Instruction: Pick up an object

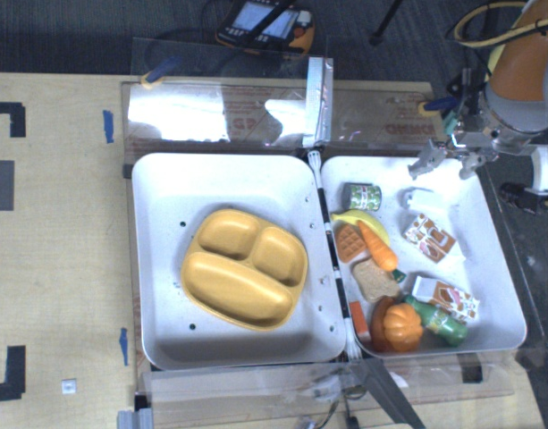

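Gripper (pixel 452 161) hangs over right bin (pixel 501 239) far edge, fingers spread, nothing btwn them. Nearest pick: green can (pixel 361 197), left of it, w/ clear floor around. Judgement: drop straight, centre 2 fingers round can before closing.

End effector (pixel 452 157) low, fingers spread

The arm (pixel 524 79) is grey with an orange band above the wrist, yellow cable looping behind, ending in a pale metallic end effector (pixel 454 161).
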Controlling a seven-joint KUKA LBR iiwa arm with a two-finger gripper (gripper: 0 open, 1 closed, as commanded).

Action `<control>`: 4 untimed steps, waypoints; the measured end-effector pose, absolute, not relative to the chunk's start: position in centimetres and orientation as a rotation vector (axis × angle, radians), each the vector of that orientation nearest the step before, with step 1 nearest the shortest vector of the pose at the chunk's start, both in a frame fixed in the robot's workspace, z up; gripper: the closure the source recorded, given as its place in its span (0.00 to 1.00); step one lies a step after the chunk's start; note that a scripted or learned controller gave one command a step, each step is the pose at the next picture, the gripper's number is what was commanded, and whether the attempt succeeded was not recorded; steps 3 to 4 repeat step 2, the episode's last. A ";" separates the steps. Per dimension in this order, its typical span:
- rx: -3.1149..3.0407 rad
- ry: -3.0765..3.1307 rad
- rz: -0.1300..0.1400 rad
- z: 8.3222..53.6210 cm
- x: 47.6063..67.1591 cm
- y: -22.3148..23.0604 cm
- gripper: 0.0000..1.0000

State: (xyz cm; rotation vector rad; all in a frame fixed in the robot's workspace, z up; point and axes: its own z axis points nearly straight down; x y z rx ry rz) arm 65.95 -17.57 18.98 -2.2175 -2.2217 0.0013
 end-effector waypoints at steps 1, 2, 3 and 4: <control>-2.244 -2.196 0.002 17.1 63.0 -16.6 0.00; -2.373 -2.057 -0.006 9.2 54.7 -19.5 0.00; -2.373 -2.057 -0.006 9.2 54.7 -19.5 0.00; -2.373 -2.057 -0.006 9.2 54.7 -19.5 0.00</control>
